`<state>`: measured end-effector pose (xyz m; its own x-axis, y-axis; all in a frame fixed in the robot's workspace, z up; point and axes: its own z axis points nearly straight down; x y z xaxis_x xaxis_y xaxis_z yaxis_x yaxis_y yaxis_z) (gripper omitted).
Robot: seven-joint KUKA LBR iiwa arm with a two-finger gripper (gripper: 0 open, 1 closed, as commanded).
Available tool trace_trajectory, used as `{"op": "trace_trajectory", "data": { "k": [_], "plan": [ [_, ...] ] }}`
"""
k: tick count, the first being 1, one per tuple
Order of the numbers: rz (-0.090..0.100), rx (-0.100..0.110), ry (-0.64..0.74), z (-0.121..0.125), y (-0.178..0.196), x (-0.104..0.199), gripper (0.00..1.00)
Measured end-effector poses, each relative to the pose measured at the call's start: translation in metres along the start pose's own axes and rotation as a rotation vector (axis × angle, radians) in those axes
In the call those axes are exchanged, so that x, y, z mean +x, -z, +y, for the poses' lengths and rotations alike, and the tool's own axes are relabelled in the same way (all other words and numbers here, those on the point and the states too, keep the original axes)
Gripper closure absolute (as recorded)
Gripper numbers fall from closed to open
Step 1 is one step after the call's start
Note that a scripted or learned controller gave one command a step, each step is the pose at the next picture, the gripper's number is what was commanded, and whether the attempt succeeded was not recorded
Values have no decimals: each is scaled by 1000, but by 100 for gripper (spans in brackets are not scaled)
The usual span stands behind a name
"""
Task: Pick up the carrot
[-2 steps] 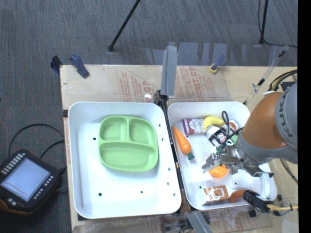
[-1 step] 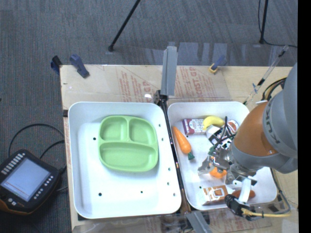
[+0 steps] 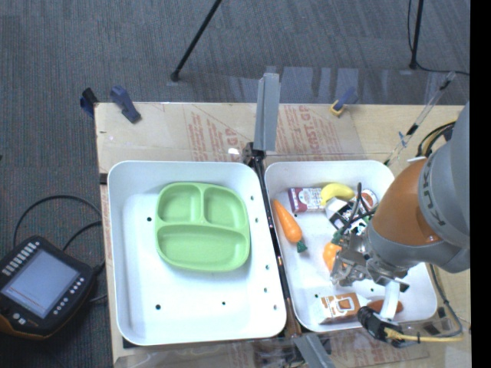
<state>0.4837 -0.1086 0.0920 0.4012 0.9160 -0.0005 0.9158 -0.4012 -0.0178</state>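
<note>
1. Layout. Desk (image 3: 184, 129) carries two white bins side by side. Left bin (image 3: 134, 297) holds a green divided plate (image 3: 203, 226). Right bin (image 3: 307, 313) holds the clutter.

2. Target. Carrot (image 3: 287, 221) lies in the right bin, near its left wall, long axis running diagonal: thick orange end toward upper left, green stub toward lower right. It rests flat on the bin floor, clear space on both long sides. Just beside its upper end sits a dark red carton (image 3: 309, 198); a banana (image 3: 337, 192) lies further right.

3. Arm. The hand (image 3: 354, 271) hangs low over the middle of the right bin, well to the right of the carrot, w/ an orange item (image 3: 331, 256) just at its left edge. Whether the hand is apart or together cannot be told from here; wrist and cabling hide it. Nothing is seen held.

4. Step in hand: approach. Recommended procedure:
a. Lift enough to clear the orange item, then translate left toward the carrot's mid-section.
b. Rotate wrist so the hand closes across the carrot's short axis, i.e. perpendicular to the diagonal.
c. Descend at the thick half; the taper near the stub probably slips.
d. Keep clear of the carton and bin wall.

5. Near the bin's front edge: a small brown-and-white box (image 3: 339, 306) and a reddish item (image 3: 386, 307). Neither is in the approach path.
</note>
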Motion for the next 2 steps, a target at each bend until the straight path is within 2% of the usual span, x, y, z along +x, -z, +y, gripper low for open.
{"op": "trace_trajectory", "data": {
  "k": [1, 2],
  "plan": [
    [-2, -12, -29, 63, 143, 50, 100],
    [-2, -12, -29, 63, 143, 50, 0]
  ]
}}
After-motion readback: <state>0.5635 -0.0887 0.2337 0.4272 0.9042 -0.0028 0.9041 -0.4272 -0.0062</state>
